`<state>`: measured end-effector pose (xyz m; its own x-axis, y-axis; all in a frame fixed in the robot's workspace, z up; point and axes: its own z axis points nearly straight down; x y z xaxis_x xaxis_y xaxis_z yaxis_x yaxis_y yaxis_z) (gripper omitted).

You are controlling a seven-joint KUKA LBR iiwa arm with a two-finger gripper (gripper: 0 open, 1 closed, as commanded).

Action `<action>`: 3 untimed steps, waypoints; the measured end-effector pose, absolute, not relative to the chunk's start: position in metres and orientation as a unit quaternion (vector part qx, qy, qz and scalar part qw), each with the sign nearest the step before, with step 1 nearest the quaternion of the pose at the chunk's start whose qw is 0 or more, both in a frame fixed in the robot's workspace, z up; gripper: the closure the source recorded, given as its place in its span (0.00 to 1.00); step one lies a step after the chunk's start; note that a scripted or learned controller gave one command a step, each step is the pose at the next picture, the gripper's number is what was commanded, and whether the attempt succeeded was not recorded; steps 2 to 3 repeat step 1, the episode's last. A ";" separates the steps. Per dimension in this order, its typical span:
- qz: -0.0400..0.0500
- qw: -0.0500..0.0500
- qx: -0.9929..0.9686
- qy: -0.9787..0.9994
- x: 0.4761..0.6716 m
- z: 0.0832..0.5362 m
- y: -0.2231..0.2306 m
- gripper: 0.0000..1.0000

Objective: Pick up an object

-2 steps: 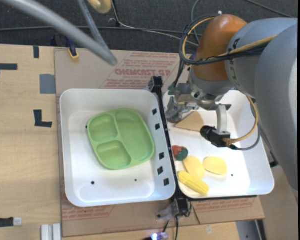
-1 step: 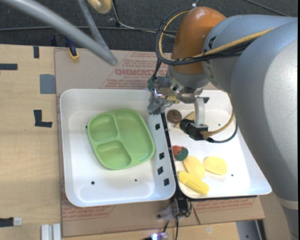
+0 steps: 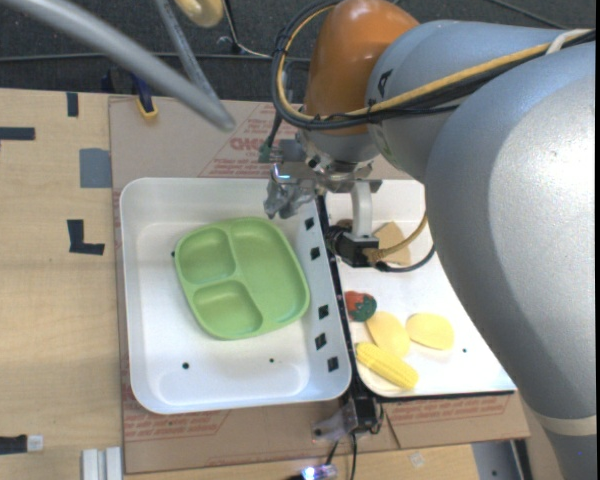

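Near green tray's (image 3: 242, 278) far edge, tool (image 3: 283, 198)

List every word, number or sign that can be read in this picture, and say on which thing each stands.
Red print on the cardboard sheet behind the left bin: slanted and blurred, not readable.
Red print along its front edge: too small to read.
Green tray: bears no text.

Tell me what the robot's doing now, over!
Gripper over far right corner of left bin. Green tray flat in left bin. Corn in right bin, arm overhead.
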<state>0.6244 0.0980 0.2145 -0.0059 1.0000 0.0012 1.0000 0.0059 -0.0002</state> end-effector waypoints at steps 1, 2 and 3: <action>0.001 0.000 -0.706 -0.708 0.624 0.214 0.095 0.00; 0.001 0.000 -0.706 -0.708 0.624 0.214 0.095 0.00; 0.001 0.000 -0.706 -0.708 0.624 0.214 0.095 0.00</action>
